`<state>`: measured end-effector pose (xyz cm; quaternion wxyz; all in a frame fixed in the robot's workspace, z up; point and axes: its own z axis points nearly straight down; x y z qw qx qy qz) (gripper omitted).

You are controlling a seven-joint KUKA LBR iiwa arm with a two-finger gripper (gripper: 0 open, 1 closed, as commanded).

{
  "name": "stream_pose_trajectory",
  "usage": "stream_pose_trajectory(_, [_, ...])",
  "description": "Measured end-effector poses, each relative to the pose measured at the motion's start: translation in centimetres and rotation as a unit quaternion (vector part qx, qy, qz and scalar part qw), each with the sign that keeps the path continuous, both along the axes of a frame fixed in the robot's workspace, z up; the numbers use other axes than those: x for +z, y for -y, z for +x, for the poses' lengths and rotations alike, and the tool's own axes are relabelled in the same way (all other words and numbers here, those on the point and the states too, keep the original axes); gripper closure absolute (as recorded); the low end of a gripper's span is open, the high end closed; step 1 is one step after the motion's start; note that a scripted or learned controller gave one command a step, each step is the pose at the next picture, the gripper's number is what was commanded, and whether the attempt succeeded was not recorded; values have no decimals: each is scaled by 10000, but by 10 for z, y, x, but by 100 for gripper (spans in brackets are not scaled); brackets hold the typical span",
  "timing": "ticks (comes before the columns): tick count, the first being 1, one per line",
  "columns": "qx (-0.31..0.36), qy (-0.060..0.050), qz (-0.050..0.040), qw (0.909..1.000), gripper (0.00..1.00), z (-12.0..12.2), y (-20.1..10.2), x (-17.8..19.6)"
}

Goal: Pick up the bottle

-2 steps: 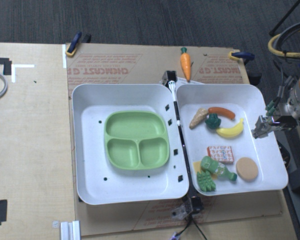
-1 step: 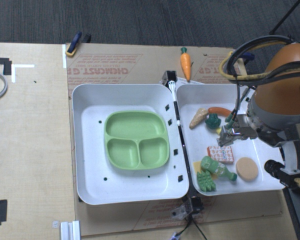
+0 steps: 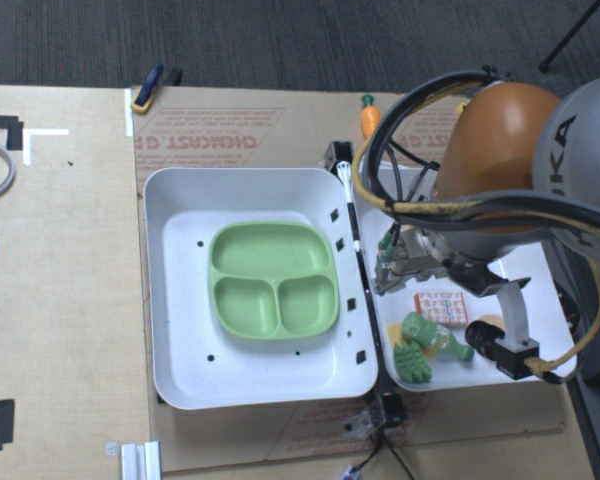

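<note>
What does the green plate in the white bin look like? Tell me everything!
The green plate is pale green, smooth and matte, like plastic. It is a rounded square with a raised rim and three compartments: one wide section across the far side and two smaller ones side by side nearer the camera. Nothing lies in any of them. It rests flat, right side up, near the middle of the left white bin, touching only the bin's floor, apart from the walls.

The arm (image 3: 510,168) covers most of the right bin (image 3: 552,298), and the frame's right edge cuts off its outer side. At the bin's six o'clock, the green bottle (image 3: 432,334) lies partly under the gripper (image 3: 392,263). The printed card (image 3: 442,306) beside it is too small to read. The gripper's grasp cannot be made out.
</note>
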<state>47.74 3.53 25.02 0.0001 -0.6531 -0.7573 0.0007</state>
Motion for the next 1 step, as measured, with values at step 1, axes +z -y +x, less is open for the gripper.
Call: stream_pose_trajectory(1, [-250, -6, -1, 9997, 100, 0, -59, -33])
